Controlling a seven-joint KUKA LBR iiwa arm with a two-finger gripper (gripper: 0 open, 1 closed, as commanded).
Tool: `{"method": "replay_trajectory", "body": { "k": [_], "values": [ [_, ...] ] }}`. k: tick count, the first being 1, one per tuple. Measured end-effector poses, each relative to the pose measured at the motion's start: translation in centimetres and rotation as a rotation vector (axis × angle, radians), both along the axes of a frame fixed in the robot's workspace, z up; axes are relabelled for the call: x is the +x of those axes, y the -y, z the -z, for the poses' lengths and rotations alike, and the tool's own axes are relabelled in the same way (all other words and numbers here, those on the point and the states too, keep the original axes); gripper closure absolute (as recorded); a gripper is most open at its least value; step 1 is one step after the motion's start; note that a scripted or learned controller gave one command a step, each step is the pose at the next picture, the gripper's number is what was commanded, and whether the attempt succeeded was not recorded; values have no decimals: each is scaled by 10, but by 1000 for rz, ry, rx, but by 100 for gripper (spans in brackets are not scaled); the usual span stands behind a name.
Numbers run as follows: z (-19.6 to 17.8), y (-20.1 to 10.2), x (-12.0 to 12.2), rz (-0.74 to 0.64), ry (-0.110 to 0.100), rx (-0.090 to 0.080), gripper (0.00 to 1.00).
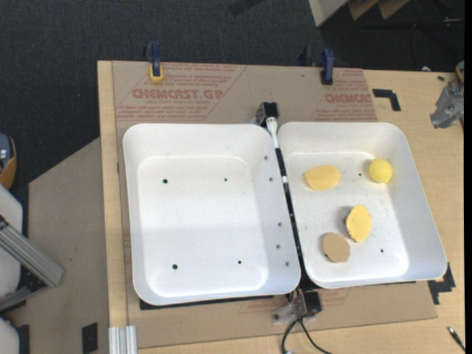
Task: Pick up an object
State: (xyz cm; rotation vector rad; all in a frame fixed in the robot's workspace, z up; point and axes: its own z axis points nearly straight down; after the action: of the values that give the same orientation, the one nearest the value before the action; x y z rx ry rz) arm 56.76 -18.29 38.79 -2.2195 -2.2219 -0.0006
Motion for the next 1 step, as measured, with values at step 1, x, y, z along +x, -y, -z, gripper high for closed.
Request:
{"method": "replay_trajectory", "body": {
  "k": [1],
  "values": [
    [-24, 44, -10, 5, 6, -6, 100]
  ]
}}
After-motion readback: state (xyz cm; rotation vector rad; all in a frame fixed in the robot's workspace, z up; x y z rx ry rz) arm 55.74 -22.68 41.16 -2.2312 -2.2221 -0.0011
